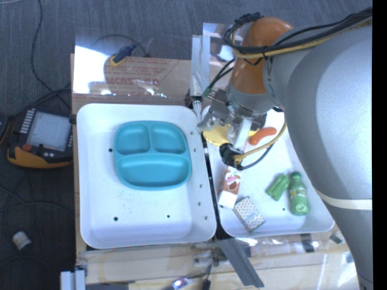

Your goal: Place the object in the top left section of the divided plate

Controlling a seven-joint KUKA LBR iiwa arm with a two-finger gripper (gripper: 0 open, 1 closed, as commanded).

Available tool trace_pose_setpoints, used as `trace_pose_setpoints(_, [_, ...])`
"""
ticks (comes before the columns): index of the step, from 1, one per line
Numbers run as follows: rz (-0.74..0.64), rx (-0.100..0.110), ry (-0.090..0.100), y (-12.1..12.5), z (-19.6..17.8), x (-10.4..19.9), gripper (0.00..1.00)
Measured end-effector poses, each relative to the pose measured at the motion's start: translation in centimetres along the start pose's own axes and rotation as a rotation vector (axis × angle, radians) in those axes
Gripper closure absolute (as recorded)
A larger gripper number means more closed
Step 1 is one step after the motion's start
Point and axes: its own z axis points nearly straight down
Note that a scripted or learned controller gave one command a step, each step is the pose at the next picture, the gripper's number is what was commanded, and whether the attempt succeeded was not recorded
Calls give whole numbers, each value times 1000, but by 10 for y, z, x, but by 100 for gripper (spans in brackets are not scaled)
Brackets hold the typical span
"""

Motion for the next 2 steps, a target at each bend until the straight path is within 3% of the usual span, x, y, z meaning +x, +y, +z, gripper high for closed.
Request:
trace_pose_setpoints(1, [165,1,-1,-70,1,30,100])
trace_pose_setpoints(2, [148,1,9,-103,32,44,100])
